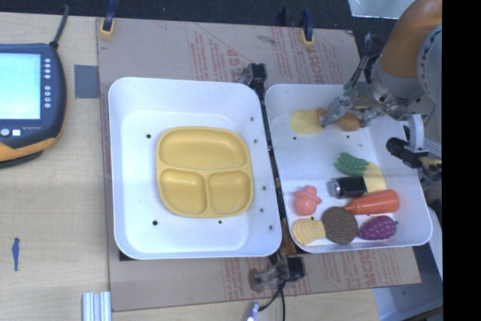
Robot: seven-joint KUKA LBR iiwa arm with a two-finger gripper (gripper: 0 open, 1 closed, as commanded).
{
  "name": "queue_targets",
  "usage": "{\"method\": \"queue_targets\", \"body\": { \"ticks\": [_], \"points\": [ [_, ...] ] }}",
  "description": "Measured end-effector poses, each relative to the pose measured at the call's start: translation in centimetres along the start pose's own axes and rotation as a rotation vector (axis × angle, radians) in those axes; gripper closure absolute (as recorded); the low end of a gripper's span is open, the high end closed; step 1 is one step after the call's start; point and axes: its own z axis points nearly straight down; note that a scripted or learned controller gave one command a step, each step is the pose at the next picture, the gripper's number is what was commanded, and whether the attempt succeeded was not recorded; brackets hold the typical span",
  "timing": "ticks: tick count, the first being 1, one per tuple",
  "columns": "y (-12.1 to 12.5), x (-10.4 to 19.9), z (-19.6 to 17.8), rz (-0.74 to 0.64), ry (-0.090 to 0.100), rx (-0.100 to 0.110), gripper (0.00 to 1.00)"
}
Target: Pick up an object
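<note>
Toy food pieces were found in the right bin (421,233): a pale yellow disc (304,121) near the far wall, an orange-brown piece (348,121) beside it, a green item (352,163), a black-and-silver cylinder (349,186), a carrot (373,202), a pink piece (306,201), a cracker (306,231), a brown cookie (340,225) and purple grapes (378,227). A yellow sectioned tray (204,171) was held in the left bin (128,162). The end effector (342,115) was seen low over the orange-brown piece; whether it was open, closed or gripping could not be told, its tips being blurred. The arm (409,49) was cut off at the right.
</note>
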Motion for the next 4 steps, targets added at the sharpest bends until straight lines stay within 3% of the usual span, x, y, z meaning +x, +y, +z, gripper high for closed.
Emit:
{"method": "queue_targets", "body": {
  "ticks": [1, 2, 3, 4],
  "points": [
    [-9.6, -0.5, -3.7, 0.000, -0.002, 0.000, 0.00],
    [-10.0, 1.4, 0.0, -0.001, -0.002, -0.002, 0.00],
    [-10.0, 1.3, -1.0, -0.004, -0.004, 0.000, 1.00],
    [-10.5, 9.2, -11.4, -0.001, 0.000, -0.002, 1.00]
  ]
}}
